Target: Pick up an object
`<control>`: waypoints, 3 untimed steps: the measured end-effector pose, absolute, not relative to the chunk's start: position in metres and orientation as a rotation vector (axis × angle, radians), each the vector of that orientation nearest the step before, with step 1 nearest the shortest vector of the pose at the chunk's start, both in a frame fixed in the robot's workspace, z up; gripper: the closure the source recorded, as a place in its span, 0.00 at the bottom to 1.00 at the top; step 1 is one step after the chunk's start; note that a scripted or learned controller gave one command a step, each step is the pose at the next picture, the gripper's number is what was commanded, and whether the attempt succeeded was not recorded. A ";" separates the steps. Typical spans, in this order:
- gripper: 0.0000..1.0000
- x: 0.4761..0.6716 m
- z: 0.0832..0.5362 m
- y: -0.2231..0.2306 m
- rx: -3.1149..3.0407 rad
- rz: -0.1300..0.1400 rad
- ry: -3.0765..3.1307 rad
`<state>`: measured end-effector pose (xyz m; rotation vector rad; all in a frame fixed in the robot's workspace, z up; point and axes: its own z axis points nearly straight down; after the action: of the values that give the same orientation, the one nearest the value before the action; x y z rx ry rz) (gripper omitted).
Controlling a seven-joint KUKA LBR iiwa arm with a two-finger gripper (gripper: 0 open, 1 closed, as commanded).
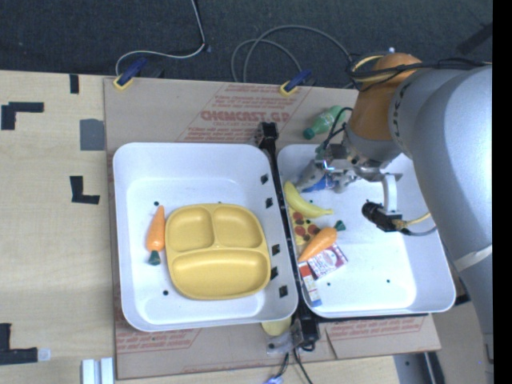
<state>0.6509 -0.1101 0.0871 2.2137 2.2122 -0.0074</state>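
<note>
My gripper [330, 174] hangs low over the back left part of the right bin [400, 290], below the orange wrist band. Just left of it lies a yellow banana [302, 202], and a small blue object [314, 185] lies between them. An orange carrot [318, 242] rests nearer the front, next to a red and white packet [324, 264]. In the left bin [128, 174] sits a yellow divided plate [216, 250] with a second carrot [155, 230] beside its left side.
A green bottle [322, 122] lies on the cardboard behind the right bin. A black divider with clips runs between the two bins. Cables loop across the back, and a black connector [382, 216] dangles over the right bin.
</note>
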 end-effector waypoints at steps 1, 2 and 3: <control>1.00 0.648 0.095 -0.108 2.230 -0.015 2.222; 1.00 0.581 0.201 -0.118 2.222 0.002 2.219; 0.00 0.583 0.195 -0.117 2.221 -0.001 2.222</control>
<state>0.5827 -0.1170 0.1953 2.2213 2.2220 -0.0011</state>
